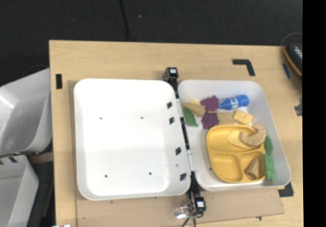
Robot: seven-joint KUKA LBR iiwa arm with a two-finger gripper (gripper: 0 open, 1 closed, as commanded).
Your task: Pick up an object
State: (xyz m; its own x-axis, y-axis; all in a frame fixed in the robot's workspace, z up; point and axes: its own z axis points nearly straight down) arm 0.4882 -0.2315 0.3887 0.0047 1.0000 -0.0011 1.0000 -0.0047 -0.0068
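Plainly, every candidate for picking is sitting in the right shallow white plastic bin (257, 90), and you are looking at a task that is not yet showing any progress. A yellow divided plastic tray (229, 162) is taking up the near half of that bin, with a tan ring-shaped piece (253, 136) resting on its far rim and a small tan wedge (253, 170) lying in its right compartment. A long green piece (268, 159) is lying along the tray's right side, against the bin wall. Beyond the tray, a purple lumpy toy (210, 111) is sitting beside a blue and white bottle (235, 102), with a small yellow block (243, 117) just beside them and a green flat piece (189, 117) touching a tan flat piece (192, 106) near the dividing wall. The left shallow white plastic bin (122, 139) is lying alongside on the pale wooden desk (153, 57). As for the gripper, you cannot tell whether it is spread or pressed together. Nothing is being lifted, so the approach, the grasp and the raise are all remaining. Judging by the crowding, you are likely finding the bottle the easiest target.
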